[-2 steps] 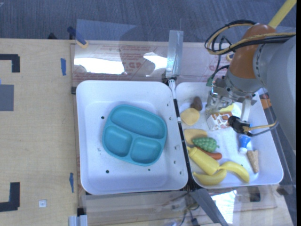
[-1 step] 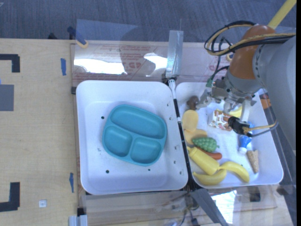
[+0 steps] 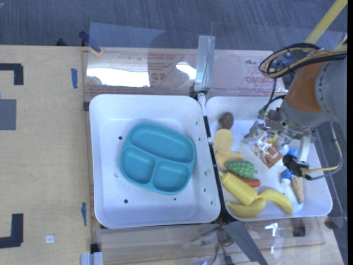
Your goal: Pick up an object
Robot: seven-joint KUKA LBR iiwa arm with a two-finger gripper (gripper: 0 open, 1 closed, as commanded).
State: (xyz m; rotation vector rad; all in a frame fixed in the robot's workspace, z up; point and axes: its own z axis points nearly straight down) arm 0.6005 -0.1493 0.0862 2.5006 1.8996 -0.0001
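Now the gripper (image 3: 269, 136) hangs low over the right bin (image 3: 322, 203). Whether its jaws are open or closed cannot be told, because the wrist covers them from above. Directly under the jaws, touching them or very nearly so, lies one snack packet (image 3: 265, 153), orange and white, and it seems the nearest candidate for picking. By its look it is light and thin, probably a soft wrapper that gives under pressure and may slip. A hold across its narrow width, near the middle, therefore looks safer than a hold at one corner. Toward the view's left of the jaws are the other toys, one of each: a brown lump (image 3: 225, 118) near them, a pale yellow piece (image 3: 223, 139), a green knobbly piece (image 3: 240, 167), a red-orange piece (image 3: 251, 182) touching it, a yellow bottle (image 3: 239, 189) and, farther toward the bench front, a banana (image 3: 271, 199). One tan cone (image 3: 298, 190) lies near the jaws on the front side. These look like stiff, smooth plastic, and the round ones may roll. Well apart from the jaws, in the left bin (image 3: 105, 148), sits one blue plate (image 3: 157, 158) with three compartments. The bins are two in all.
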